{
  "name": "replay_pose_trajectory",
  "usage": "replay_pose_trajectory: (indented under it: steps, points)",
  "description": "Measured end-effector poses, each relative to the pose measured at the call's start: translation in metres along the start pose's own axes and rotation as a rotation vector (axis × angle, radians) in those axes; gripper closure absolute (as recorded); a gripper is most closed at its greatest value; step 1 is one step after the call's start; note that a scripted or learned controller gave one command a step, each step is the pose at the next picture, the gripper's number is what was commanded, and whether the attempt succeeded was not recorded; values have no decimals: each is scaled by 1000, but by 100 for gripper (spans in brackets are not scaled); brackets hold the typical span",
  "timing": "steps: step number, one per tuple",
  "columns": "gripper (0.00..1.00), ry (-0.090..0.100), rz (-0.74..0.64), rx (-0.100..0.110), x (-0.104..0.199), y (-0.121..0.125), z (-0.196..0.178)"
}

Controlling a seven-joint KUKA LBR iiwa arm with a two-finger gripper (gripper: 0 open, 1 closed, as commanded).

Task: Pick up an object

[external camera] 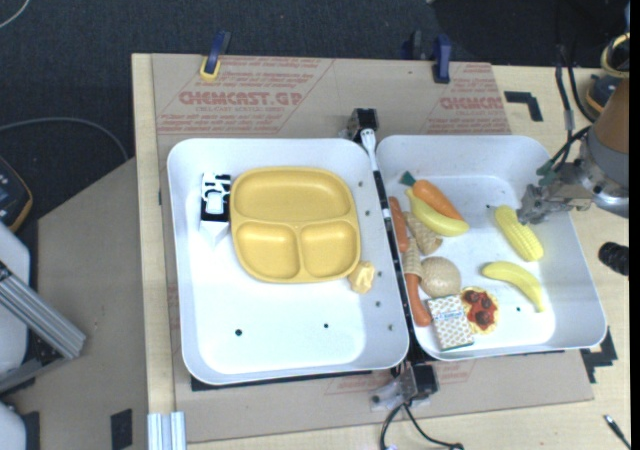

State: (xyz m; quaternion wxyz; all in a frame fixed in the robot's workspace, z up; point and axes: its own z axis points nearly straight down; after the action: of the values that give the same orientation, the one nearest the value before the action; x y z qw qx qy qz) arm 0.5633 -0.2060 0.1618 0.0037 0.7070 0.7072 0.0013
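Note:
My gripper [536, 202] hangs over the right part of the right bin [575, 283], reaching in from the right edge. Its tip sits just above the upper end of a yellow corn cob [521, 235]; whether it touches the cob is unclear. A banana [515, 282] lies below the cob. Farther left are an orange carrot [434, 196], a second yellow banana [441, 222], a beige round lump [440, 276], two red sausages [400, 225] along the left wall, a red-topped slice [481, 308] and a small patterned packet [452, 324].
The left bin [200, 323] holds a yellow divided plate [295, 223], a black-and-white item [214, 198] at the plate's left and a small yellow piece [362, 279] by its right wall. Clamps [440, 56] stand at the bench's back edge.

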Motion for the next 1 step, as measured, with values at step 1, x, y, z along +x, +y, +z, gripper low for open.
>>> replay_pose_trajectory:
  steps: [1]
  points:
    - [100, -1, -1, -2, -5, 8, -62]
